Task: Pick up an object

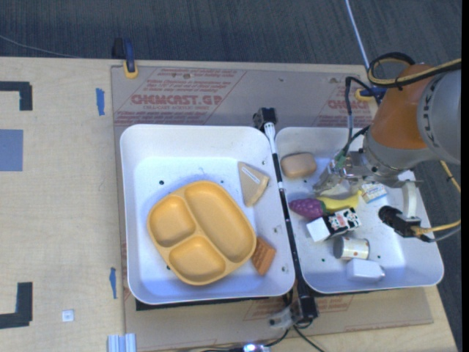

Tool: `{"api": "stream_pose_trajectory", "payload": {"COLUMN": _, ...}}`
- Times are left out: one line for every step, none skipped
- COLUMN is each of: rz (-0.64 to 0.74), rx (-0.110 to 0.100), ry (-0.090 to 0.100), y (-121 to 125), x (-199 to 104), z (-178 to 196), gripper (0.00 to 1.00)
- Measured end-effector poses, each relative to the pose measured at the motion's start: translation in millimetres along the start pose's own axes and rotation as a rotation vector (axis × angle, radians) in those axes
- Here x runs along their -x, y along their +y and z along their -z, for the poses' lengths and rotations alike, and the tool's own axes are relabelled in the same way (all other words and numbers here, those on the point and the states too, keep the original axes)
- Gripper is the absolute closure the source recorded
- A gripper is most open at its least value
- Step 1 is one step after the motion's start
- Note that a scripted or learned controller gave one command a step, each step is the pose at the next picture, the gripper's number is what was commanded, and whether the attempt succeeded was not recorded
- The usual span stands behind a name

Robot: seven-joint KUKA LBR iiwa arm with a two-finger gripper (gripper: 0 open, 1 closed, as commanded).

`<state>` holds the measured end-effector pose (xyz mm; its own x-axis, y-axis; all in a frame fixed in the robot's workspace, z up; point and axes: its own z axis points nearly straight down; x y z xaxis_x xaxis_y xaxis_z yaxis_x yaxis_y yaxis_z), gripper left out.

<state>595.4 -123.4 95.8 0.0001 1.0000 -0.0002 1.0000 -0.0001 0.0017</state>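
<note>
My gripper [334, 177] hangs low over the back middle of the right bin [418, 266], reaching in from the right. Just under and in front of it lies a yellow banana-shaped piece [341, 199]. To its left sits a tan bread roll [297, 165]. A purple piece [308, 208] lies in front of the roll, with a white block [317, 229] and a small black, white and red toy [344, 221] beside it. Nothing is visibly held.
Near the right bin's front lie a short tan cylinder [354, 249] and a white block [365, 270]; a small blue-and-white box [373, 192] sits right of the banana. The left bin [139, 196] holds a yellow divided plate [201, 231], a pale wedge [253, 183] and a brown cracker [263, 256].
</note>
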Motion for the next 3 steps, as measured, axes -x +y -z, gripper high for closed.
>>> {"api": "stream_pose_trajectory", "payload": {"rz": -0.001, "rx": 0.011, "ry": -0.005, "y": -18, "x": -12, "z": -7, "gripper": 0.0}}
{"api": "stream_pose_trajectory", "payload": {"rz": -0.001, "rx": 0.011, "ry": -0.006, "y": -29, "x": -26, "z": -7, "gripper": 0.0}}
{"api": "stream_pose_trajectory", "payload": {"rz": -0.003, "rx": 0.017, "ry": -0.011, "y": -28, "x": -23, "z": 5, "gripper": 1.0}}
